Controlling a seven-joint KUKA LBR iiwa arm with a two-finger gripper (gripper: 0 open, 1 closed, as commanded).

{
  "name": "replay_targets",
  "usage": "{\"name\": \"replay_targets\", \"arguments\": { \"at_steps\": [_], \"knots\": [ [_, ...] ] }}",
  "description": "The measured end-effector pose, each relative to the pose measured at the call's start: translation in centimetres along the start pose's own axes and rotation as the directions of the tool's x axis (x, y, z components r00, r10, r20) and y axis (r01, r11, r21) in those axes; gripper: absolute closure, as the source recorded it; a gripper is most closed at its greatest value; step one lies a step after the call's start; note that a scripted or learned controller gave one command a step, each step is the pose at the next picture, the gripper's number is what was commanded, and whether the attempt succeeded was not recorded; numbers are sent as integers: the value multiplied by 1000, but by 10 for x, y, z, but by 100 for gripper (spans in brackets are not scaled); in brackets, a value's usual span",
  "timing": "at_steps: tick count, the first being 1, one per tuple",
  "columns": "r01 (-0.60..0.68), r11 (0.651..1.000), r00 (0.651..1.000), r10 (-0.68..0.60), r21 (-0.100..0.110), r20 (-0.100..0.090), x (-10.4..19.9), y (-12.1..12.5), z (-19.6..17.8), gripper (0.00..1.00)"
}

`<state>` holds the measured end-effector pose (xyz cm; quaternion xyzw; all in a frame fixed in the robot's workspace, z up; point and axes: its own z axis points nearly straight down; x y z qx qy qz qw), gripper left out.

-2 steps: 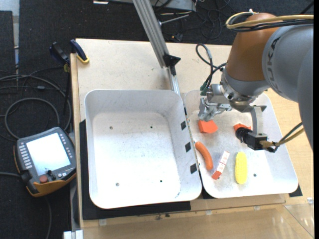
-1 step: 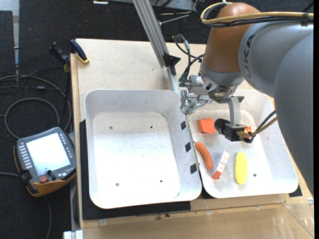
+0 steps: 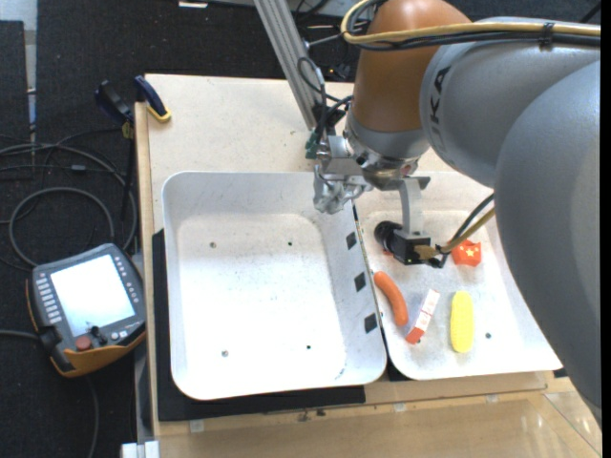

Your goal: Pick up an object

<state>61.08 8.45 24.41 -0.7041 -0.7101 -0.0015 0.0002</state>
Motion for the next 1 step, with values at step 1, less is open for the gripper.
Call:
{"name": "replay_targets", "arguments": {
  "at_steps": [1],
  "knots": [
    [-5,1000,1000,5,3,3,-4,0,0,0]
  ]
}}
